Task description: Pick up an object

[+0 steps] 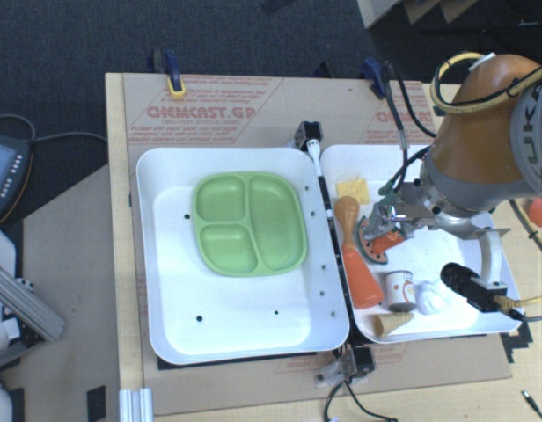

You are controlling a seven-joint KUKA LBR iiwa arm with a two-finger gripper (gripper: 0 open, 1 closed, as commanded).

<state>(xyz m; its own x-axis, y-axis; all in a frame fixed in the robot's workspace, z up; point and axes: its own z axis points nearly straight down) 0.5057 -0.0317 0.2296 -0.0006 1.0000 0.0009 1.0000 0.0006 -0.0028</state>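
Note:
My gripper (375, 236) is low in the right bin (377, 158), near its left side. Directly under it lies a small red-orange thing (379, 248), partly hidden by the gripper; whether it is held cannot be made out. Just left of the gripper a long carrot-like piece (359, 275) with a brown top (346, 212) lies along the bin's left wall. A yellow slice (353, 189) sits further back. Toward the front are a small can (397, 287), a white lump (430, 300) and a tan cone (390, 323).
The left bin (165, 262) holds a green divided plate (251, 223) in its rear half. A black divider rail (328, 227) runs between the bins. The arm's orange band (487, 104) hangs over the right bin's rear right.

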